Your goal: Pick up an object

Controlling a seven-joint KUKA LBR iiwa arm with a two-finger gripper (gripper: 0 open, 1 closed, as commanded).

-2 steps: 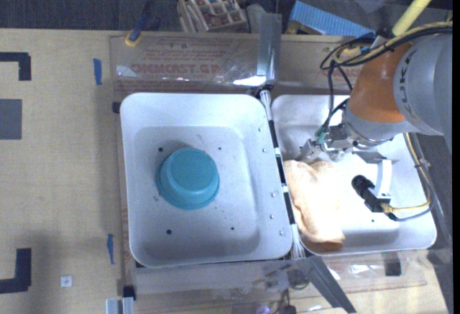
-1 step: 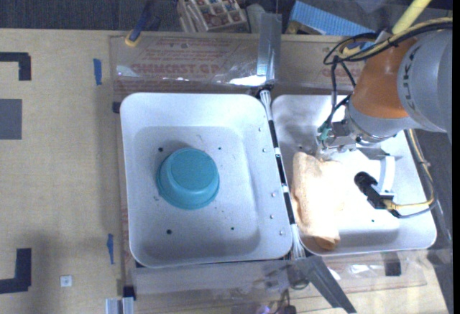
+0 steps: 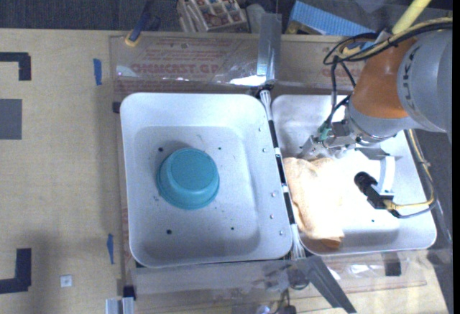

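Arm (image 3: 402,82): you see it reaching into the right bin (image 3: 424,233).
Gripper (image 3: 320,149): at the cloth's (image 3: 316,197) top edge; fingers' state you cannot tell.
Left bin (image 3: 144,118): bowl (image 3: 188,177), upside down.

- We see a bowl (image 3: 188,177) upside down, left of centre in the left bin (image 3: 140,115).
- We find a cloth (image 3: 316,201) along the right bin's (image 3: 417,233) left wall, reaching its near-left corner.
- We see the gripper (image 3: 321,143) above the cloth's far edge.
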